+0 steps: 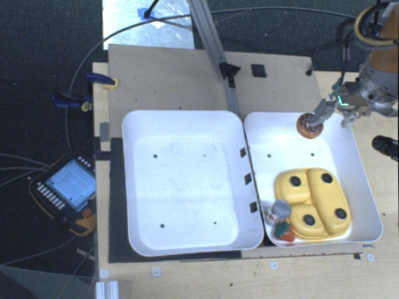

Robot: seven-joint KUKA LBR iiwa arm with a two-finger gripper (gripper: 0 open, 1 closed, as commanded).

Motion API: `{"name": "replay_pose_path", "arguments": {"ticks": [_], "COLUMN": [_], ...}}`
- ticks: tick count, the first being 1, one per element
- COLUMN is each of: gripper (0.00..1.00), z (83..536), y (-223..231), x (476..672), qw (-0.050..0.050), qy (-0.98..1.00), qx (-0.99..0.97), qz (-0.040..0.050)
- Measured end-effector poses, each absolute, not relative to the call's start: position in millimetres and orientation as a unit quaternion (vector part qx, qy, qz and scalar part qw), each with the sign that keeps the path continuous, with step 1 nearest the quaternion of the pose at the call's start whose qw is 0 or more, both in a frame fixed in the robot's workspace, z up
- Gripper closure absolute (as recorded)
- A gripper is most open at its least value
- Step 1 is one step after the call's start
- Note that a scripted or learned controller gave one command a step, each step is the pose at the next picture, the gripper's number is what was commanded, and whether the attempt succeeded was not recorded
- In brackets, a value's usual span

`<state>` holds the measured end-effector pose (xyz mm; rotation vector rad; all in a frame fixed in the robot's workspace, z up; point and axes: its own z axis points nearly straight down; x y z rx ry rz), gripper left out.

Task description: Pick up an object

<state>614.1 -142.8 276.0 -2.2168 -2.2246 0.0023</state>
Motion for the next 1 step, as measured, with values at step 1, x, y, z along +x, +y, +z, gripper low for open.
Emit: {"name": "replay_pose_path", "arguments": {"ticks": [1], "gripper": [0.00], "z": [278.0], "y": [-142.8], "x": [614.9], "qw": [-0.001], "qy": [-0.709], "qx": [-0.706], "qz": [-0.0005]}}
